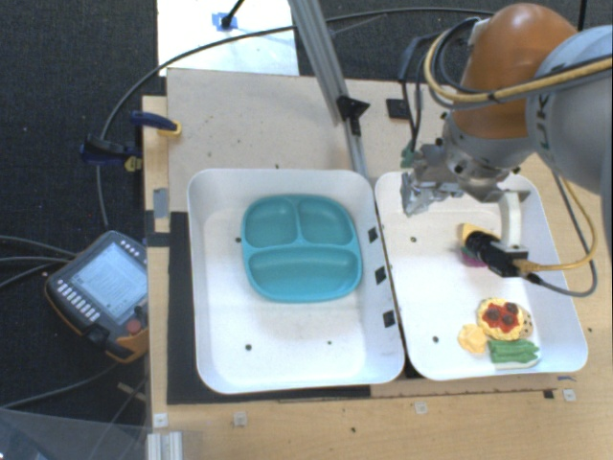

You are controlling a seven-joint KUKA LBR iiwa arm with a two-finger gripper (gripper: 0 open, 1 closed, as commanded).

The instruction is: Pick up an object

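So, two shallow white bins are seen side by side on the bench (239, 113). The left bin (215, 353) is taken up by a teal divided plate (302, 248), laid flat toward the upper middle of the bin, with two smaller compartments along its top and one long compartment below. The right bin (431, 343) is where the pickable stuff is found. Near its lower right corner a little cluster of toy food (500, 332) is gathered: a round red-and-yellow piece with dark spots, a pale yellow bit touching it on the left, and a green piece just below. Further up, by the right wall, a yellow and magenta object (473, 241) is partly covered by a black fitting with a cable attached, so its shape can't really be made out. The arm (517, 56) is reached in from the right, its orange band sitting high over the far edge of the right bin. The jaws (419, 196) are hung over the upper left part of the right bin, well apart from the toy food cluster and a bit left of the yellow and magenta object. How wide the jaws are can't be told from this angle, and nothing is seen held between them.
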